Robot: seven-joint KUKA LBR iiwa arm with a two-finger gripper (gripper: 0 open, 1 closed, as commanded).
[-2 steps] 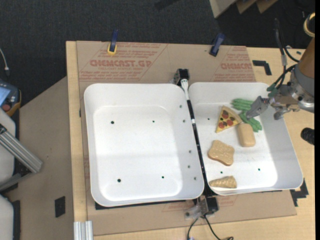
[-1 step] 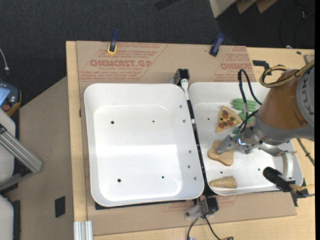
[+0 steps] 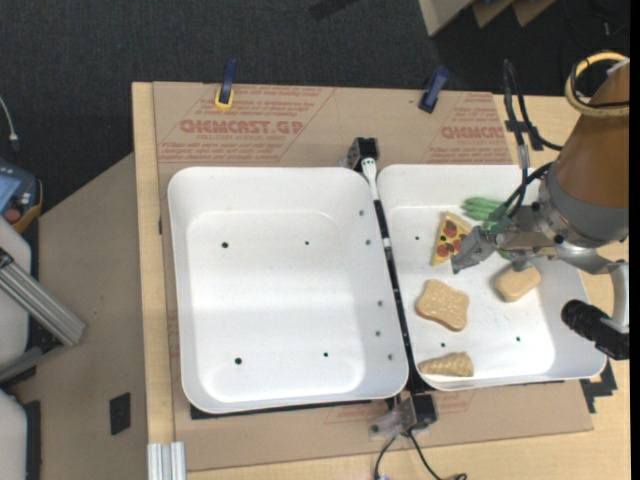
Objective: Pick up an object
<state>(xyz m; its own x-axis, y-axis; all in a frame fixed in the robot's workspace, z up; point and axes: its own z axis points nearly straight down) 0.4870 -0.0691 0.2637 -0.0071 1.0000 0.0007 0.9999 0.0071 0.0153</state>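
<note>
bench [image 3: 300,118]: brown board with red print, two clamps along the far edge, both bins sitting on it

left bin [image 3: 200,268]: white and shallow, just a few dark dots on the floor

right bin [image 3: 420,193]: this is where all the stuff is, and where the arm is working

arm [image 3: 595,168]: comes in from the right, orange band up top, grey wrist bent down low over the right bin's right half

gripper [image 3: 468,256]: pointing left, tip just beside the pizza, hanging over bare floor. Can't tell if the fingers are apart or together, it's a dark blur from here. Nothing visibly in it.

toast [image 3: 443,304]: mid-bin, near side of the gripper and a bit left

bun [image 3: 517,284]: pale lump under the wrist, right of the tip

wedge [image 3: 446,365]: tan piece by the near rim, farthest off

pizza [image 3: 450,238]: slice with its long axis running far-to-near, just left of the tip

green thing [image 3: 484,208]: far side, partly behind the wrist

next move, my guess: pizza's the closest pick, a short nudge left and down. It's flat though, so fingers could easily skate over it.
</note>
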